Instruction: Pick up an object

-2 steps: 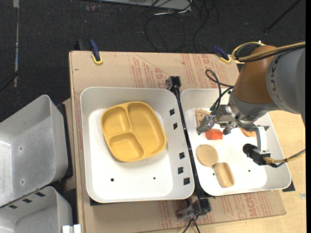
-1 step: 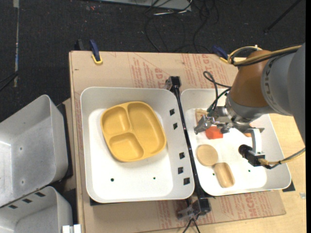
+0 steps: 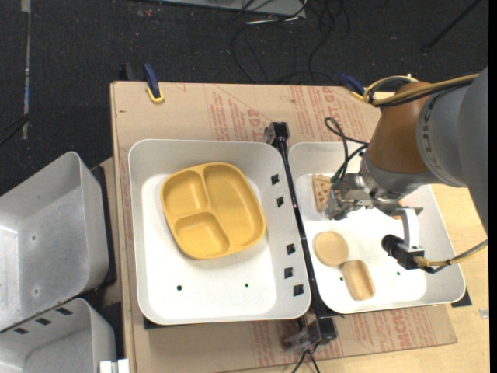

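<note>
Hand (image 3: 335, 206): low in the right white bin (image 3: 435, 286); grip state could not be told.
Speckled tan slab (image 3: 321, 190): just beside the hand.
Round tan disc (image 3: 331, 248): near, below the hand.

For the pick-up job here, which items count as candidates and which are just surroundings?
Job items: gripper low in the right bin; speckled flat piece beside it; round tan disc; tan scoop-shaped piece; yellow divided plate in the left bin.

Lying about: blue clamps; floor cables; spare white bins.

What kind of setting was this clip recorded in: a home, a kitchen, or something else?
Most likely a robotics lab bench. A grey robot arm reaches over two white bins on a cardboard-covered bench, cables trail across dark carpet, and a yellow divided plate serves as practice material.
</note>
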